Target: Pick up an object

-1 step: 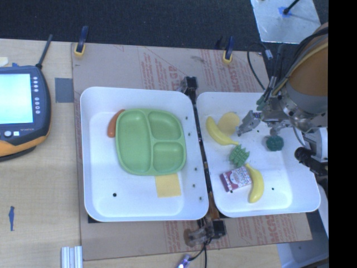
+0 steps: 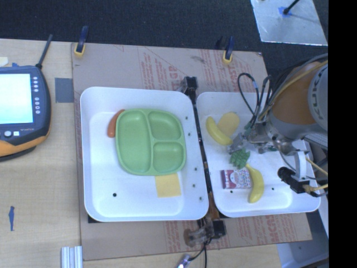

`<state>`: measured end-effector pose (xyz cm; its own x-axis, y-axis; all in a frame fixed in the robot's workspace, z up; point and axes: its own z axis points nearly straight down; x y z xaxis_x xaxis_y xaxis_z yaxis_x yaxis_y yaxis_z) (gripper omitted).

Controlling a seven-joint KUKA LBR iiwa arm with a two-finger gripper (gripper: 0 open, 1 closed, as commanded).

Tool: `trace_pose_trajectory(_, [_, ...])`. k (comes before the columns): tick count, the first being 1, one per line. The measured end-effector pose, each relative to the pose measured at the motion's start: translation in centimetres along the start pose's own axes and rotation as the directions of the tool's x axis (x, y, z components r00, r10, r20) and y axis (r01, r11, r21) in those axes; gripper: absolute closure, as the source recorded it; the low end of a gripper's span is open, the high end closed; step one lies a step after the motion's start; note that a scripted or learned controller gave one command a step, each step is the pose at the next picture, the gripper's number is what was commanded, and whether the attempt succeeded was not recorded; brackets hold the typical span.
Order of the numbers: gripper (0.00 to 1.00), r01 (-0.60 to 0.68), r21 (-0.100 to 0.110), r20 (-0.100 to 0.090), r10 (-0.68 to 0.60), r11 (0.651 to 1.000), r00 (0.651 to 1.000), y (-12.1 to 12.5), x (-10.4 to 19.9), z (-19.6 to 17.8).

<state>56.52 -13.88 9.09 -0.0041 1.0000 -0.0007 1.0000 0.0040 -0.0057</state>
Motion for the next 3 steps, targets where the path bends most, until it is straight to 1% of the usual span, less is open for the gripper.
trace_pose_trajectory(1, [0.00,0.002,0.000,-0.001,-0.002,1.000,1.000,-3.0,3.7,0.0])
trace_pose_trajectory(2, [1.00,0.005,0.002,0.001,-0.005,1.000,1.000,-3.0,3.6,-1.0])
trace_pose_trajectory(3, [1.00,0.001,-0.004,-0.001,-0.001,1.000,1.000,0.2,10.1,-10.2])
